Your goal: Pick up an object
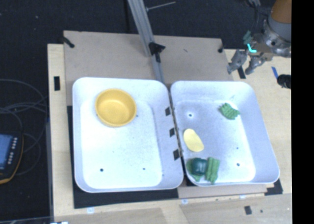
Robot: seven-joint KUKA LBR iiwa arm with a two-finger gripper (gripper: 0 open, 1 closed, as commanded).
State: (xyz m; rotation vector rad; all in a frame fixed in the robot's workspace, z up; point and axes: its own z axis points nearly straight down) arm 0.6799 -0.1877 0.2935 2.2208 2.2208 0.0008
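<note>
Hand (244, 65) hangs open beyond right bin (255, 120), well apart from green toy (228, 111).

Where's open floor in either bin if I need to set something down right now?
Left bin: the whole floor below and right of the yellow bowl is bare. Right bin: a bare patch between the small green piece and the yellow piece, running to the right wall. Crowded: its lower left corner, with the dark green object and green block. Gripper sits outside.
</note>
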